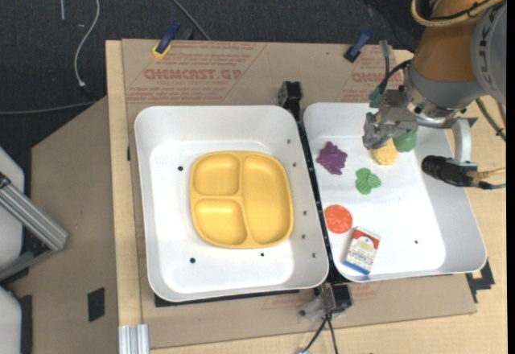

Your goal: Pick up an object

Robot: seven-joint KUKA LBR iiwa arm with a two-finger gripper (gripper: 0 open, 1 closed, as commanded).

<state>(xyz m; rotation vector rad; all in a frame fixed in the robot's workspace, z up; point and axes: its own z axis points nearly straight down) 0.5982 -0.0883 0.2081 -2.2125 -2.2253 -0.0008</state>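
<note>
My gripper point(380, 137) hangs low over the far part of the right bin point(451, 240). Right beneath it lies a small yellow piece point(387, 155), partly covered by the gripper. A green piece point(406, 142) peeks out just to the gripper's right. Whether the gripper touches either piece, I cannot tell. Left of the gripper lies a purple grape cluster point(331, 158). A small green leafy piece point(367, 180) sits a little nearer to the front.
A red-orange disc point(339, 218) and a small printed box point(363, 250) lie near the right bin's front left. The left bin point(161, 248) holds a yellow divided plate point(241, 199). A black divider runs between the two bins.
</note>
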